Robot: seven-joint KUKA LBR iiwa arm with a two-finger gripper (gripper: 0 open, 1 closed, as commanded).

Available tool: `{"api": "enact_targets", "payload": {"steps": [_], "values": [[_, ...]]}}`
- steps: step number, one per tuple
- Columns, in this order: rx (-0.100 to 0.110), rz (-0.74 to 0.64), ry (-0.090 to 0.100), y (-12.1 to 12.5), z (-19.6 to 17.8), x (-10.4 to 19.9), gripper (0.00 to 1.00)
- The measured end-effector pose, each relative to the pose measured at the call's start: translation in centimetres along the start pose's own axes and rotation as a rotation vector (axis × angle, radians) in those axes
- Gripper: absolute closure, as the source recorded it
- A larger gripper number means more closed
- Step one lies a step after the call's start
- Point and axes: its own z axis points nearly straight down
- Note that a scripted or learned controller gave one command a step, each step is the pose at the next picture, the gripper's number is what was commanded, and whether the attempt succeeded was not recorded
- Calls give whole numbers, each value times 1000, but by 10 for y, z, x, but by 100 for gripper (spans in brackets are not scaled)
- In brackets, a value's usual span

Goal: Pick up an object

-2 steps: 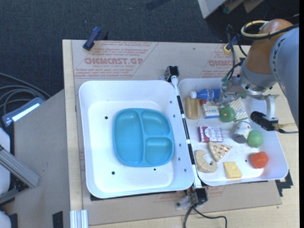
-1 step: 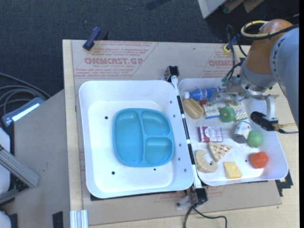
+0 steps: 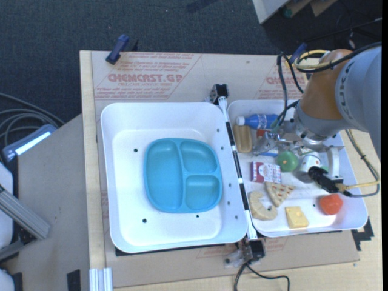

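Observation:
The right white bin [image 3: 359, 216] holds several small items. They include a clear bottle with a blue label [image 3: 257, 121], a brown block [image 3: 243, 139], a green ball [image 3: 287, 160] and a red and white carton [image 3: 265, 173]. Nearer the front lie a tan wedge [image 3: 279, 193], a round biscuit [image 3: 262, 205], a yellow cheese square [image 3: 296, 217] and a red tomato [image 3: 330, 204]. My gripper [image 3: 280, 144] hangs low over the bin's middle, just above the green ball and to the right of the brown block. Nothing is visibly lifted.
The left white bin [image 3: 121, 162] holds a blue divided plate [image 3: 182, 174]. The grey arm with its orange band [image 3: 327, 93] covers the right bin's far right part, and cables trail along it. A blue clip [image 3: 117, 49] lies on the board at the back left.

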Motion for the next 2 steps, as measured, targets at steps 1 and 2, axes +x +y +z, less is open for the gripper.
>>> {"api": "enact_targets", "payload": {"steps": [1,2], "values": [[-1,0,0,0,-10,0,100],[-4,-1,1,34,-101,73,100]]}}
